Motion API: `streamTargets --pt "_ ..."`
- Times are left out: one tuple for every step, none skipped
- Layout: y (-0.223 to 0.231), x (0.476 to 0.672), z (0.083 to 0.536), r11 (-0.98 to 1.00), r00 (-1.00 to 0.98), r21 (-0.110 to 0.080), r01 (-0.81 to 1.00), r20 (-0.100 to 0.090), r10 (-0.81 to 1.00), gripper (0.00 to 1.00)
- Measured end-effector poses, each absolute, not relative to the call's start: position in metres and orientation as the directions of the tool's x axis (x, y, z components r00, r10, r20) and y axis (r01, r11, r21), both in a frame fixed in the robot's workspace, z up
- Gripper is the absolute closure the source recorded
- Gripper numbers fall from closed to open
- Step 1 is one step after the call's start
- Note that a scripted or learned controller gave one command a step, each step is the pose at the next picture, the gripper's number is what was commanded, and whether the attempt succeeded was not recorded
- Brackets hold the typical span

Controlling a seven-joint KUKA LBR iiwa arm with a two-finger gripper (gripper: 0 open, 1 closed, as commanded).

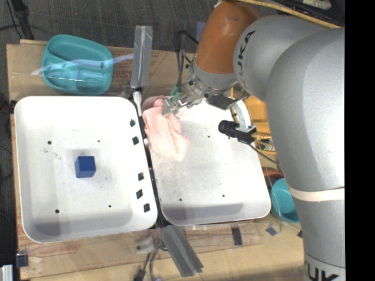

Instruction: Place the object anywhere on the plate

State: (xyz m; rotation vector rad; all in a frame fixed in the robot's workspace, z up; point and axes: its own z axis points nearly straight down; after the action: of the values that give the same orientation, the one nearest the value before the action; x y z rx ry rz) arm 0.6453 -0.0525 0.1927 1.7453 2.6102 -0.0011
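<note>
arm bent low over right bin | claw at pink cloth, grip unclear

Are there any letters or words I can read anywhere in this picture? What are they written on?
"KUKA" on the grey arm, near the orange band, at.
"KU", cut off by the picture's bottom edge, low on the arm at.
No writing can be read on the white bins, the blue block or the pink cloth.
</note>
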Motion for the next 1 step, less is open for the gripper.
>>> streamTargets --pt "0.0185 0.6175 0.1916 0.181 -0.181 -0.004 0.983 -0.001 0.983 1.0"
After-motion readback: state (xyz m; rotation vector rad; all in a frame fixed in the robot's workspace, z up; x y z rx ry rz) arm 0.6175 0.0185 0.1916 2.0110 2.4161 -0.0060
